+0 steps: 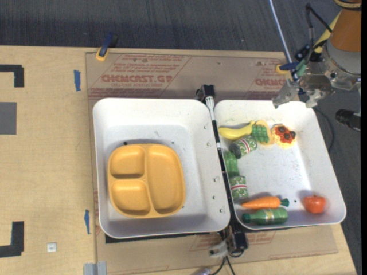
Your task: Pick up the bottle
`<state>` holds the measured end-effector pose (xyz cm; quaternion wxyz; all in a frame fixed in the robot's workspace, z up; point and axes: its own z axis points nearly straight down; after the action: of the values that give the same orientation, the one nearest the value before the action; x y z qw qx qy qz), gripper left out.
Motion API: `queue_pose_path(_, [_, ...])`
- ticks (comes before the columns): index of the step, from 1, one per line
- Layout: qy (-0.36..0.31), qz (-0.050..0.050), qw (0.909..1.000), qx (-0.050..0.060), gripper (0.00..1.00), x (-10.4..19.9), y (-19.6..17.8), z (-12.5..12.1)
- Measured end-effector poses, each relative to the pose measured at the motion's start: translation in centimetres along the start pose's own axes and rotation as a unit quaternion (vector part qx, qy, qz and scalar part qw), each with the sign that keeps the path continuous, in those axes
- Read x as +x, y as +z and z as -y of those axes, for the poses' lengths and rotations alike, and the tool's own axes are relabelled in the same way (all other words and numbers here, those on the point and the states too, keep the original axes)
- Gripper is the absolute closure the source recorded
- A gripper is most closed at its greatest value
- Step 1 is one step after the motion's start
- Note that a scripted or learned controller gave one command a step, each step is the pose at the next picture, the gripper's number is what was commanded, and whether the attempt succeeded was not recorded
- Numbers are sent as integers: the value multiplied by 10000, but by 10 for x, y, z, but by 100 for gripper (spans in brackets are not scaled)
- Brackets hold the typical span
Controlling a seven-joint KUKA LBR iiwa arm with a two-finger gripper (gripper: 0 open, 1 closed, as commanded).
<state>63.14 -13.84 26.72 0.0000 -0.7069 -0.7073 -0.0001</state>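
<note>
A green bottle with a red-and-white label lies on its side at the near edge of the right bin. A second green bottle lies along that bin's left wall, and a shorter green labelled one lies just above it. My gripper hangs over the far rim of the right bin, well away from all of them. It stands open with nothing between its fingers.
The right bin also holds a banana, a green knobbly toy, a yellow-and-red toy, a carrot and a small orange-red fruit. A yellow divided plate lies in the left bin.
</note>
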Motion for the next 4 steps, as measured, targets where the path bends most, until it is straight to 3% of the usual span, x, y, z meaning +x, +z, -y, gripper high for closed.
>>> queue_pose_path(1, [-6, 4, 10000, -13, 100, 0, -11, -1])
queue_pose_path(2, [-1007, 13, 9949, -16, 100, -22, -161, 0])
queue_pose_path(3, [-2392, 25, 9710, -28, 100, -78, -253, -3])
queue_pose_path(4, [-2394, 24, 9709, -26, 0, -78, -253, -3])
